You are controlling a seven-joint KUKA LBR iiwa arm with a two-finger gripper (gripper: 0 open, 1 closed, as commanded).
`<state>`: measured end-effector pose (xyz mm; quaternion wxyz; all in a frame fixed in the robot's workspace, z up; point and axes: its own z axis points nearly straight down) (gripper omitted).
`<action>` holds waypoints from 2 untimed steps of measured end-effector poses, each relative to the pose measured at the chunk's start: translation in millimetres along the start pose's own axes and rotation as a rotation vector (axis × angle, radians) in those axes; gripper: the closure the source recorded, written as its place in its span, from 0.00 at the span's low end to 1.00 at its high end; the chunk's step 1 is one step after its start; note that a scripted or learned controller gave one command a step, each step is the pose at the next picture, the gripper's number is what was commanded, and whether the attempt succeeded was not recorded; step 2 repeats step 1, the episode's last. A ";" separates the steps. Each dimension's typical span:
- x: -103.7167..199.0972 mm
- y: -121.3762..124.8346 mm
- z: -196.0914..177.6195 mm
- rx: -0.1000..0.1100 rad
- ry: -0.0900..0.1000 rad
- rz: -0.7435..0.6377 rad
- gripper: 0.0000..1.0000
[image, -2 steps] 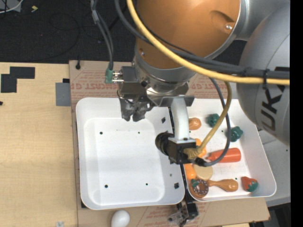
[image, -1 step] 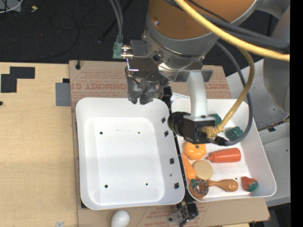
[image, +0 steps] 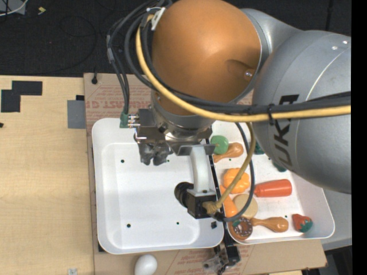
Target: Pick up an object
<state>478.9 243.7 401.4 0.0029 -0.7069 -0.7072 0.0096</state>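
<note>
Tool (image: 153, 152) hangs over the left bin (image: 132, 202), can't tell if it's open or clenched. Red toy (image: 274, 188) lies in the right bin (image: 312, 205), so I'd shift over and drop straight down.

— How do the bins sit?
— Side by side on the table (image: 40, 182): the left bin (image: 132, 205), then the right bin (image: 324, 211).
— What's in the right one?
— A carrot (image: 273, 188) mid-bin, a doughnut (image: 242, 228) at its front left corner, and a strawberry (image: 302, 223) at its front right corner.
— Anything outside?
— A ball (image: 146, 264) on the table, just before the left bin's front edge.
</note>
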 end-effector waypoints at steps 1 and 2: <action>-10.2 1.7 -103.4 -0.024 0.012 -0.002 1.00; -10.2 1.7 -103.4 -0.024 0.012 -0.002 1.00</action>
